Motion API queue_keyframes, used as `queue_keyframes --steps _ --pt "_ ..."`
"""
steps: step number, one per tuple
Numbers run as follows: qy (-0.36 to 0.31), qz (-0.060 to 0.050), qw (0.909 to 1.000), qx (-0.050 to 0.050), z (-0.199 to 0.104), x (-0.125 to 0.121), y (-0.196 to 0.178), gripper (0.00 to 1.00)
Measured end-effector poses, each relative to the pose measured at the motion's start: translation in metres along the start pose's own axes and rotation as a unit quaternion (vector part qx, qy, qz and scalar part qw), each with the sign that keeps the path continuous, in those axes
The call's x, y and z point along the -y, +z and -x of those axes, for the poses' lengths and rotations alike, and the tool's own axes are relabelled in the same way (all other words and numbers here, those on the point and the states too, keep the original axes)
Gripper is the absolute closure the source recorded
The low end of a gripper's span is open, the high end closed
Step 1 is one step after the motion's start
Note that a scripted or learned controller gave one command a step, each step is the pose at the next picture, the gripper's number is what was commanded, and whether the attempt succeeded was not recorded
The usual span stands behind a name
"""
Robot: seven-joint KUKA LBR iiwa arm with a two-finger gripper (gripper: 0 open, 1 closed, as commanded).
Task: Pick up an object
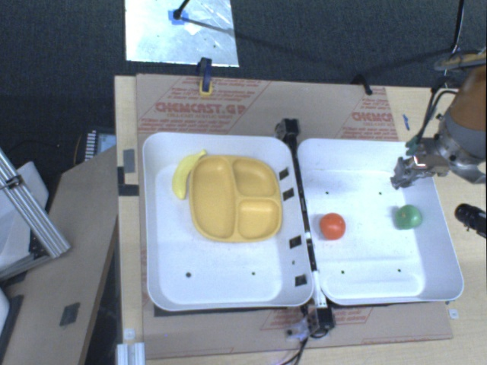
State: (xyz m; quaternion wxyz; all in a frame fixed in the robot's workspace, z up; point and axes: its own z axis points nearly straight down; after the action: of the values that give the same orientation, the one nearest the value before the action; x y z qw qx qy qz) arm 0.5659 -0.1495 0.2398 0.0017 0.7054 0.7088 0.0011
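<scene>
A red ball-like object lies in the right bin near its left wall. A green round object rests in the same bin toward the right side. My gripper hangs over the right bin's far right part, just above and behind the green object, apart from it. In the left bin a yellow divided plate sits with a yellow banana along its upper left rim.
A black divider with clips runs between the two bins. Both bins stand on a cardboard sheet. A shiny metal plate lies on the dark floor behind. A black part juts in at the right.
</scene>
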Motion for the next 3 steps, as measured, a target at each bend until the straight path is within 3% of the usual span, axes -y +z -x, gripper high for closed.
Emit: queue_keyframes --steps 1,3 --pt "-0.002 -0.001 1.0000 -0.001 -0.056 -0.004 -0.007 1.00" --pt "-0.002 -0.002 1.0000 -0.001 -0.165 -0.003 0.016 1.00"
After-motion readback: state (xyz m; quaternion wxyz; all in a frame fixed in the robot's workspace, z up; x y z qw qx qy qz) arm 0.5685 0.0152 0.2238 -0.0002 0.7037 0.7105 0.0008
